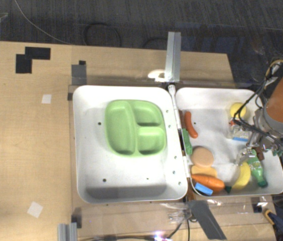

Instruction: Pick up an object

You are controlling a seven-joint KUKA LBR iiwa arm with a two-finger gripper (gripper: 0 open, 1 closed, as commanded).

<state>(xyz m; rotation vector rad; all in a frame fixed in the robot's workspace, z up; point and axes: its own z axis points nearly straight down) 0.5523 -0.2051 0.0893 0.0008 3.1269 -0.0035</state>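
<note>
- near edge of right white bin (pixel 217 98): yellow plastic banana (pixel 242 176), light, stiff, slick; take it across its middle
- gripper (pixel 254 147) low just above banana; can't tell its opening
- left bin: green sectioned tray (pixel 134 127)

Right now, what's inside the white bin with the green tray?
The left bin holds the green tray, upside down or not I cannot tell. Whatever lies beneath the tray is covered.

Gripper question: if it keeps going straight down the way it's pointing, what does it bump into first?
Probably the green bottle or the banana beside it, since the gripper points down into the right bin just above them. Depth is hard to judge from this view.
</note>
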